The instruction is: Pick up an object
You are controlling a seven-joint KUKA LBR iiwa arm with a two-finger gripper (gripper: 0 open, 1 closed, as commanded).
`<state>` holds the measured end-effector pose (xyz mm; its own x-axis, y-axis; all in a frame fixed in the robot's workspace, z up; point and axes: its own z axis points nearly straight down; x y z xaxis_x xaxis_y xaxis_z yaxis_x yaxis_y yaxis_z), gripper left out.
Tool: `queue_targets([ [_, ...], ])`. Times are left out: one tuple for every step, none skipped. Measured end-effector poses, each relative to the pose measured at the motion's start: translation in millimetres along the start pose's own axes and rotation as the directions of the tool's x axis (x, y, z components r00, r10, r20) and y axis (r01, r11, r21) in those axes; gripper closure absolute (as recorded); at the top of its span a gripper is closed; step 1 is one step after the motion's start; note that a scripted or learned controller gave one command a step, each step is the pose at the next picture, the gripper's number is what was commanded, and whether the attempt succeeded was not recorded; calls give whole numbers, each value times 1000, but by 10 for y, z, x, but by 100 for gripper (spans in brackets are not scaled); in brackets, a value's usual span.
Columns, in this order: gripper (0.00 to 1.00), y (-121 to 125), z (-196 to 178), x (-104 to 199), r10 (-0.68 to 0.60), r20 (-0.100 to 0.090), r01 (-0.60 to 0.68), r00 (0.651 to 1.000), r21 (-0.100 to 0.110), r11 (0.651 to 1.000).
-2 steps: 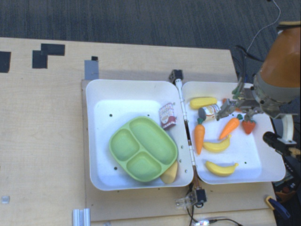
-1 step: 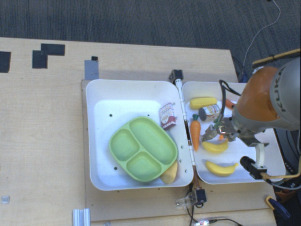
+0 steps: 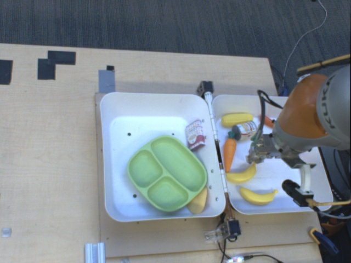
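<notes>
just below the claw (image 3: 256,156), whose opening i cannot tell, lies a banana (image 3: 242,175).

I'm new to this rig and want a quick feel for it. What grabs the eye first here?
The green divided tray lying tilted in the left bin stands out most. Next is the arm's orange band over the right bin, its claw down among three bananas, one by the far wall, and an orange carrot by the bins' shared wall.
</notes>
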<state>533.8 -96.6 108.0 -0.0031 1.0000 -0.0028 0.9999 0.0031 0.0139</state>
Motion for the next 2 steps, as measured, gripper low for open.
queue_targets([
  [100, -13, -355, -937, 2, -1, -2, 1000, 10, 1000],
  [0, -12, -352, -927, 0, -2, 0, 1000, 10, 1000],
])
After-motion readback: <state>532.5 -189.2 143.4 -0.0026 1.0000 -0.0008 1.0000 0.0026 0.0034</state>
